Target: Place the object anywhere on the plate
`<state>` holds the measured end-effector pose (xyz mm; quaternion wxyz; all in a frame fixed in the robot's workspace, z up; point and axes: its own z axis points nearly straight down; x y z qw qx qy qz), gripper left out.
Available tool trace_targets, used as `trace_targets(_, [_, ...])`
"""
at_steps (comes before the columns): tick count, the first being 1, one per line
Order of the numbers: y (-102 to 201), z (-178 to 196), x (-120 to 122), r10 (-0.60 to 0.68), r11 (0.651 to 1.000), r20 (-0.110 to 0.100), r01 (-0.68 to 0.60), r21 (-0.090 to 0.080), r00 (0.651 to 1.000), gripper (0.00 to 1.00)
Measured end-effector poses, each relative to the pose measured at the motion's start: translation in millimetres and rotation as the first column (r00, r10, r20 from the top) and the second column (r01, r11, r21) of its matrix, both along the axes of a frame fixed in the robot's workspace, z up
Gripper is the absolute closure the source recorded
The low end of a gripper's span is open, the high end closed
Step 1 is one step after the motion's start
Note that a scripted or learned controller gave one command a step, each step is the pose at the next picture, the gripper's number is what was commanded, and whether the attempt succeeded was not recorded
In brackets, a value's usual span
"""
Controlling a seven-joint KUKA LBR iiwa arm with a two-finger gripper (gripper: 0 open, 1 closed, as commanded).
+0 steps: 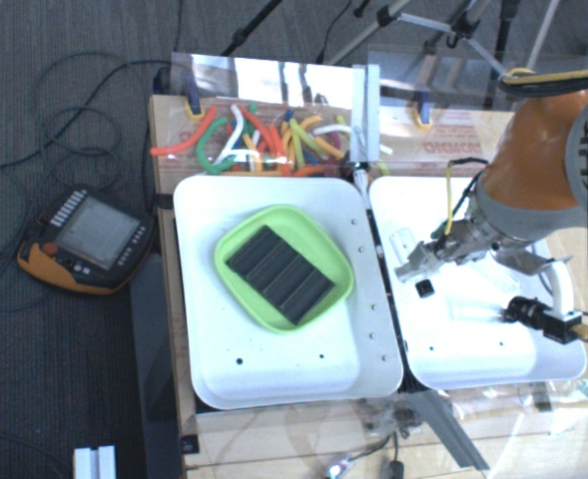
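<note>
A green plate [339,285] lies tilted in the left white bin [274,377]. A dark grey ridged rectangular block [279,267] rests flat on the plate and covers most of its middle. My gripper [416,264] hangs over the left part of the right white bin [473,357], close to the wall between the two bins and well apart from the block. A small black piece [424,288] shows just below the gripper; I cannot tell whether it is part of it.
Several coloured looped cables [264,140] are piled behind the left bin. The orange and grey arm [543,168] covers the back right of the right bin. A black fitting [533,313] sits near that bin's right edge. A hand-held control pendant [89,239] lies on the floor at left.
</note>
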<state>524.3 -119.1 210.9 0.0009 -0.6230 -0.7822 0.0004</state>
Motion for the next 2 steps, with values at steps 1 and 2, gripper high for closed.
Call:
trace_targets(1, [66.7, -11.3, 1.8, 0.208, 0.978, 0.0, -0.208, 0.001, 0.978, 1.0])
trace_targets(2, [66.4, -11.2, 1.8, 0.208, 0.978, 0.0, -0.208, 0.001, 0.978, 0.0])
